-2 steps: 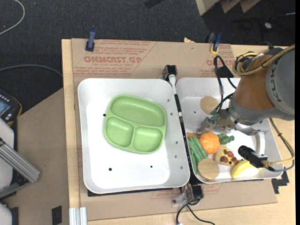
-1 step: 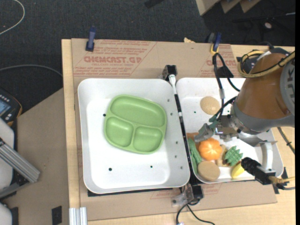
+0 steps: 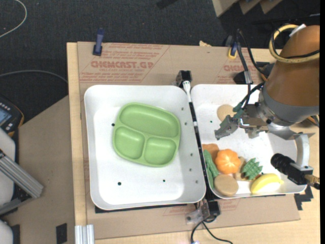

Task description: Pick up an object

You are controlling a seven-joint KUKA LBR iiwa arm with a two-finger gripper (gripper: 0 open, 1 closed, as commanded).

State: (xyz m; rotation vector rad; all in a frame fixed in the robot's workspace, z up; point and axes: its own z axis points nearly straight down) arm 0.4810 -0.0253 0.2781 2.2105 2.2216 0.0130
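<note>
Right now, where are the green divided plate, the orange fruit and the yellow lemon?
green divided plate (image 3: 146, 134): camera view, middle ridge between its compartments.
orange fruit (image 3: 228, 161): camera view, centre of its top.
yellow lemon (image 3: 266, 183): camera view, middle of its side.

A brown cardboard sheet (image 3: 127, 60) with red print covered the surface beneath the bins. A blue clamp (image 3: 98, 42) gripped its far edge, well left of the pincer (image 3: 227, 127). A second clamp (image 3: 233, 49) sat just beyond the pincer. A white cable (image 3: 15, 6) looped over the dark floor (image 3: 45, 39), far left.
</note>
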